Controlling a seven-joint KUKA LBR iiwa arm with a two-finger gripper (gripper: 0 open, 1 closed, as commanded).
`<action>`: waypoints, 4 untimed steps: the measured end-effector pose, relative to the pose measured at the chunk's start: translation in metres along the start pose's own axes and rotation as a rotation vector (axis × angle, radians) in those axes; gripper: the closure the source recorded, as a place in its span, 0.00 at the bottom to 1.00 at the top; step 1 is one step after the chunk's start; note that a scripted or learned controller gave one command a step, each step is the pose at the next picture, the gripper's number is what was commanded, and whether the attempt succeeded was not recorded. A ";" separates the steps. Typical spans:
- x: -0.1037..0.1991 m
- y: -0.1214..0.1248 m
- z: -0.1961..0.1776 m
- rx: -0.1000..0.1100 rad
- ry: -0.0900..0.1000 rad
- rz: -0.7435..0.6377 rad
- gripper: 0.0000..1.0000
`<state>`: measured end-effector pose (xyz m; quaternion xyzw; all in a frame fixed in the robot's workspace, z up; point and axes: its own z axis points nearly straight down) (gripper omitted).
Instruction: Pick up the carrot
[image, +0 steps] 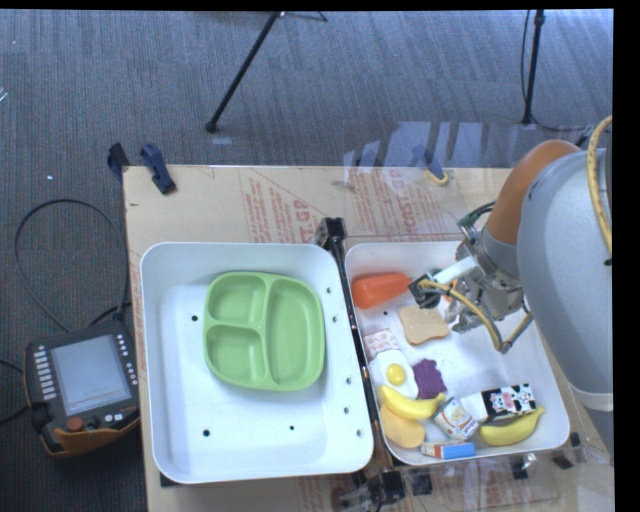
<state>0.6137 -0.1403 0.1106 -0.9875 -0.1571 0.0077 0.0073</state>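
On the counter (230, 205), the left bin (180, 390) carries a green divided plate (265, 330). In the right bin (476, 362) the carrot (380, 289) lies uncovered at the far left corner, close to the wall between the bins. A toast slice (423, 323) sits just beside its thin end. Nearer the front crowd a fried egg (393, 373), a purple piece (429, 378), two bananas (411, 404) and a milk carton (508, 400). The gripper (463, 312) hangs just right of the carrot, by the toast – spread or closed, I cannot tell.
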 end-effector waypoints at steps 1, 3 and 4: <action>0.000 -0.001 0.001 0.002 -0.001 -0.002 0.00; -0.001 0.001 0.020 -0.015 0.018 0.089 0.00; 0.001 -0.001 0.008 -0.011 0.019 0.081 1.00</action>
